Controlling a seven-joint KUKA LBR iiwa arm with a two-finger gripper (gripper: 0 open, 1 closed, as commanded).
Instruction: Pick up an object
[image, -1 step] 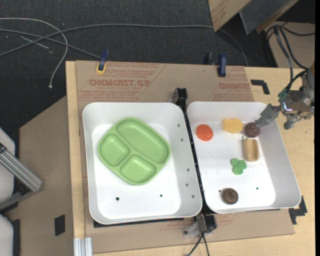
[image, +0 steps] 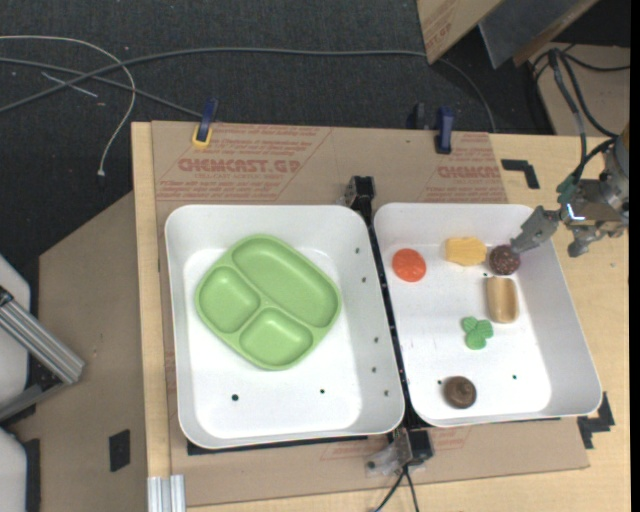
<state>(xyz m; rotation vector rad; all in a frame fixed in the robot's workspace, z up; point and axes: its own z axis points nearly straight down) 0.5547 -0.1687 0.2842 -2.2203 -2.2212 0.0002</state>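
Scanning near edge first: brown round piece (image: 460, 391) lay at 6 o'clock of right bin (image: 560, 385), green clover-shaped piece (image: 476, 332) just beyond. Tan roll (image: 502, 300) farther, orange disc (image: 408, 265) at 9 o'clock, yellow piece (image: 464, 251) near far wall. Gripper (image: 510, 252) touched dark maroon ball (image: 504, 261) at 1 o'clock; finger state could not be told. Risk: ball rolling away, crowded by roll. Left bin (image: 190, 390) held green divided plate (image: 267, 300).

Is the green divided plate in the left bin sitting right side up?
Right side up: the green divided plate shows three hollow compartments facing upward, lying flat in the left bin.
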